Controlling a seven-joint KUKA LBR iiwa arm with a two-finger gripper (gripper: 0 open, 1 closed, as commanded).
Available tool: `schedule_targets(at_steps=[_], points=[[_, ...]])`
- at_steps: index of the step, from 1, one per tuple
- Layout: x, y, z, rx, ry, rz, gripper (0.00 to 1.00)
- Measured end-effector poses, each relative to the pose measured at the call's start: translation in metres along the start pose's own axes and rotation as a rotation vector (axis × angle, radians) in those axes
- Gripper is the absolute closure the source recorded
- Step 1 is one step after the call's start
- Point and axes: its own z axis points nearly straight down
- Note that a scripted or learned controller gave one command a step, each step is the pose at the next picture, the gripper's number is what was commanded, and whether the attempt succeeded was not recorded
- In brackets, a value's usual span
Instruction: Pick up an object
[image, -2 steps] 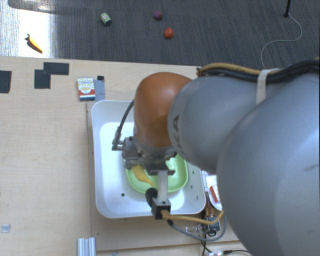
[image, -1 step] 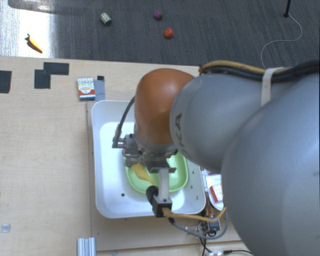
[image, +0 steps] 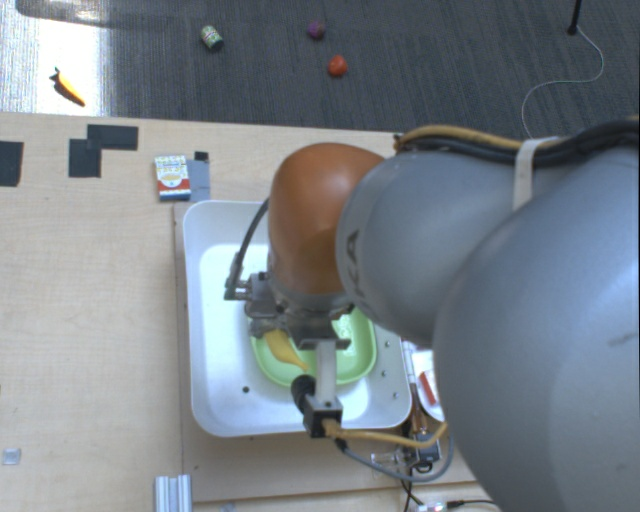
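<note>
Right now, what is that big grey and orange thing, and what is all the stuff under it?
That is a robot arm, grey with an orange band, seen by a camera fixed above a wooden bench. The arm reaches in from the right and down into a shallow white bin. In the bin lies a light green dish with something yellow on it. The arm's body hides its claw, so I cannot tell whether it holds anything. Its job is to pick up an object. A small red and white box sits on the bench above the bin, and a few small things lie on the dark floor beyond.
</note>
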Motion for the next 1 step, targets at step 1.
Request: schedule_targets(at_steps=[1], points=[[0.0007,0.0008,-0.0106,-0.002,0.002,-0.003,1.0]])
